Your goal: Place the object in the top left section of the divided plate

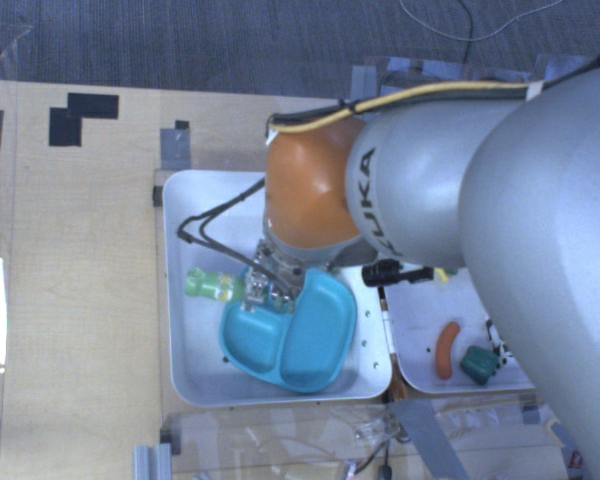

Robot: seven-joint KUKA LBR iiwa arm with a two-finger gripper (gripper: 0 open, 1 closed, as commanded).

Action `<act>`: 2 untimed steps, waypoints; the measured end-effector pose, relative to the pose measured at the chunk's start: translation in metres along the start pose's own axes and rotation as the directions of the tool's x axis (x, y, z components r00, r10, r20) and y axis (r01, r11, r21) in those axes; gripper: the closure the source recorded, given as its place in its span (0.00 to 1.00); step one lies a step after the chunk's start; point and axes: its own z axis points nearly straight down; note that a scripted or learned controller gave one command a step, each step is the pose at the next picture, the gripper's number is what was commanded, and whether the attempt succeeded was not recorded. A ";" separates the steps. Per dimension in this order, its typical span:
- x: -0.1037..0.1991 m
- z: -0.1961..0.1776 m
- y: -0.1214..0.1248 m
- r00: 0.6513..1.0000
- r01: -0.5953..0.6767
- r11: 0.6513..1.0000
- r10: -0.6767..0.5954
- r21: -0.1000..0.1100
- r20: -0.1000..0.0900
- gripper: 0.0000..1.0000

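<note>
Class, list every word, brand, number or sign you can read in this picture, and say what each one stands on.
"KUKA": dark letters running down the grey casing of the arm, just right of its orange band.
No other text can be read; the black shapes on the bench at upper left are plain blocks, not letters.

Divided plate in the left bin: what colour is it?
Turquoise blue; the divided plate shows clearly in the camera view.

Grey arm (500,208) — orange band (310,188), yellow cable (430,92).

One fixed camera looks down at a slant on both bins (180,368), the arm (460,188) entering from the right.
</note>
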 end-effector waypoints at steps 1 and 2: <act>-0.008 -0.086 0.034 0.986 0.166 0.986 -0.166 -0.003 0.006 1.00; 0.007 -0.089 -0.065 0.978 0.207 0.978 -0.207 0.000 0.005 1.00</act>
